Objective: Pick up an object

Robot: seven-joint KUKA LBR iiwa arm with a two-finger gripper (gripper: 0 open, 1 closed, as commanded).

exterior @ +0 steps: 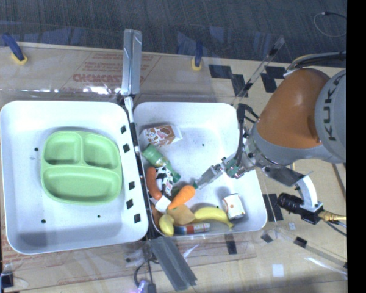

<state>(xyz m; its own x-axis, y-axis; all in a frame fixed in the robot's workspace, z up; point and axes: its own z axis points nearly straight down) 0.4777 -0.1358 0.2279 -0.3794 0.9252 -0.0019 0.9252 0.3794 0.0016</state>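
Carrot (183,196) lies long axis 2-to-8 o'clock, tool (202,179) at its 2 o'clock end, grip state can't tell

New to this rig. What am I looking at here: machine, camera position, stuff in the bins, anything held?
One fixed camera looks down at a slant on a bench with two shallow white bins. The grey arm with the orange band reaches in from the right; its end effector hangs low over the right white bin, close to an orange carrot. I see nothing held in it. That bin also holds a yellow banana, a green bottle, a brown snack packet and a small white box. The left white bin holds a green divided plastic tray.
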